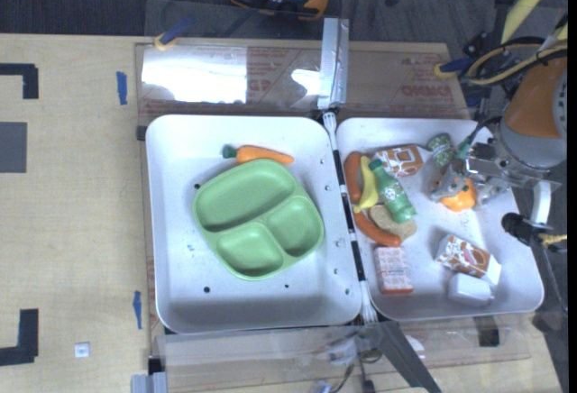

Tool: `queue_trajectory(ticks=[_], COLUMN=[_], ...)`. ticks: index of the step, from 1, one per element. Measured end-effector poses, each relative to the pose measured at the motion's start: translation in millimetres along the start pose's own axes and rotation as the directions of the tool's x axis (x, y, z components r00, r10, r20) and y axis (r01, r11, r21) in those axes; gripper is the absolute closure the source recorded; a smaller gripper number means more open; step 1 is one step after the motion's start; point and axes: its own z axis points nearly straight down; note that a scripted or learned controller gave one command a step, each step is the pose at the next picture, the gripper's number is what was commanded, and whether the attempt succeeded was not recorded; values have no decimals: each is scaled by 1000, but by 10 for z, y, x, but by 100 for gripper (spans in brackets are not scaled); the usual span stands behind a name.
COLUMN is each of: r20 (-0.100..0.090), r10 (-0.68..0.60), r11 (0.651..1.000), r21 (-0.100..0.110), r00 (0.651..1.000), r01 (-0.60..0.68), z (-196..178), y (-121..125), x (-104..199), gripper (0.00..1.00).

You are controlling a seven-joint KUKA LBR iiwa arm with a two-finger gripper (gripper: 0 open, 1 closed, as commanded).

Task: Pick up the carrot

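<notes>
Gripper point(462, 177) hangs low over the right bin point(523, 278), near that bin's far right corner, its metal parts crowded against an orange item point(461, 198) just below them. Whether the fingers are spread or closed is not clear, and nothing can be made out between them. Its shape blurs into the clutter beside it, a green can point(439, 146) touching or nearly so on its left. Behind it the arm point(538, 112) enters from the right edge, the orange band showing above the wrist and the rest cut off by the frame.

Further along the right bin, a green bottle point(391, 191) lies over a heap near its left wall, with small packets point(466, 256) toward the near edge.

Across the divide, the carrot point(261, 154) lies in the left bin point(180, 229), near its far edge, touching the far rim of the green divided plate point(259, 217). It is well apart from the gripper.
</notes>
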Motion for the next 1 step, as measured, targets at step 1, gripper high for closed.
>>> queue_trajectory(ticks=[1], r20=[3], r10=[-2], r11=[1000], r21=[9], r00=[1000], r01=[2], z=[-46], y=[-16], x=[-3], gripper=[100])
